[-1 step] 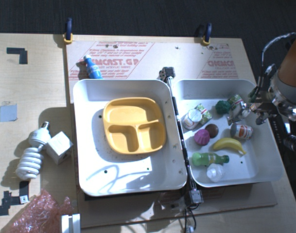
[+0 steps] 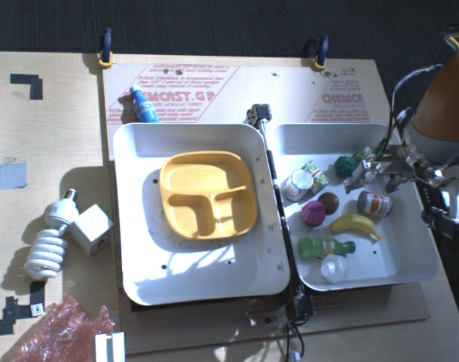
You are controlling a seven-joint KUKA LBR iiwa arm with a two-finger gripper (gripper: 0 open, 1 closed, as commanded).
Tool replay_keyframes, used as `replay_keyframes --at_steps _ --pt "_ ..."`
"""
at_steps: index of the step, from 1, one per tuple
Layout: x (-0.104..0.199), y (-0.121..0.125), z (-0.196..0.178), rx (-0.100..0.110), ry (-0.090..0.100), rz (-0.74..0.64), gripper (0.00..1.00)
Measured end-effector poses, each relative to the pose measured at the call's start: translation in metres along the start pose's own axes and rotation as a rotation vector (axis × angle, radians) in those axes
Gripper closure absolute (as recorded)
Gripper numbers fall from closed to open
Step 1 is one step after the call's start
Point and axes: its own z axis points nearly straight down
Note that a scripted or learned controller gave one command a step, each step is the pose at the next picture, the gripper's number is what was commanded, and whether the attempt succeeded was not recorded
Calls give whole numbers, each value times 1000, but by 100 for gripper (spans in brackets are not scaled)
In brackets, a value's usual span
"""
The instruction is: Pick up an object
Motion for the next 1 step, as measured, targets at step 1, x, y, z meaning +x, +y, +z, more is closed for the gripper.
replay_keyframes --at_steps 1 --pt "-31 73 82 -1 -1 -3 0"
